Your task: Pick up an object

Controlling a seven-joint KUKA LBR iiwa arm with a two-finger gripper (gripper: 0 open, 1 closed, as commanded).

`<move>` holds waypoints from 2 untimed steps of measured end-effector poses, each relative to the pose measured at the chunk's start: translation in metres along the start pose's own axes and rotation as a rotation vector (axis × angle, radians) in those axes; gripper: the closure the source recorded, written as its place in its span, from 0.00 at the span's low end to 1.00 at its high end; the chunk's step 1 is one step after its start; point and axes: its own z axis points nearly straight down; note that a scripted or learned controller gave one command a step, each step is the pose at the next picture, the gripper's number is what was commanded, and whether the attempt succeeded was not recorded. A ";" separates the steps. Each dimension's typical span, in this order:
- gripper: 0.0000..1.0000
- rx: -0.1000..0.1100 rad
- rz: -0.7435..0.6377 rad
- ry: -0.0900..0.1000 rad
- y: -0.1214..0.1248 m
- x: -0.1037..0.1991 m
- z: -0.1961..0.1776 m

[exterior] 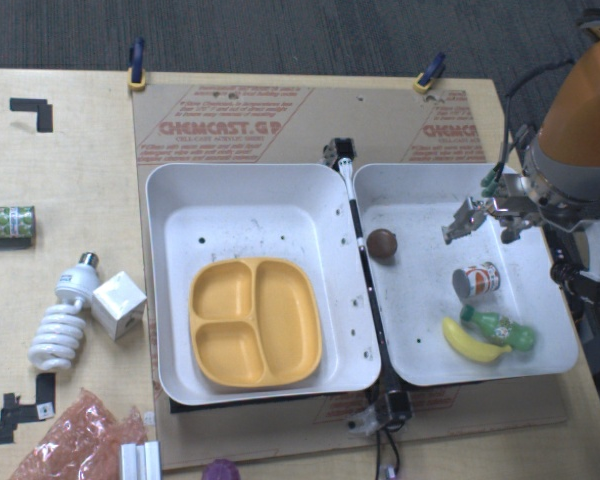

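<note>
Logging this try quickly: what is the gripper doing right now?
Gripper: open, holding nothing, above the right bin, apart from the can.

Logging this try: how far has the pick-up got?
Nothing looks picked yet. The claw hangs over the right bin with nothing between its fingers. The brown ball, can, banana and green bottle all lie on the bin floor. Descent, grasp and lift remain.
</note>
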 end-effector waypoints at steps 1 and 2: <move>0.00 -0.020 0.001 -0.007 -0.012 -0.010 0.116; 0.00 -0.029 0.012 -0.018 -0.062 0.023 0.126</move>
